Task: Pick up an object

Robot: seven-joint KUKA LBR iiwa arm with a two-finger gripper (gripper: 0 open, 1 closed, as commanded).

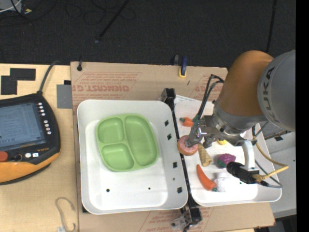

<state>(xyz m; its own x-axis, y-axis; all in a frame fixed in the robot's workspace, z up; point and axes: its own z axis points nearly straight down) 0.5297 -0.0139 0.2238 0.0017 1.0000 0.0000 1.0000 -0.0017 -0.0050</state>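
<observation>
My gripper (195, 137) hangs low over the left side of the right bin (270, 197), reaching in from the right. Directly at its tip lies a pink doughnut (186, 147), partly covered by the gripper; whether it is gripped cannot be told. Just right of the doughnut lies a tan ice-cream cone (204, 156). A purple bunch of grapes (225, 159) sits further right. A red-orange pepper (206, 177) lies near the bin's front, with a small white object (220, 183) beside it. A small orange piece (187, 122) rests by the bin's back left wall.
The left bin (91, 187) holds a green divided plate (127, 142). A teach pendant (24, 134) lies on the bench at far left. The arm's bulk (251, 91) hides the back right of the right bin. A black divider (176, 153) runs between the bins.
</observation>
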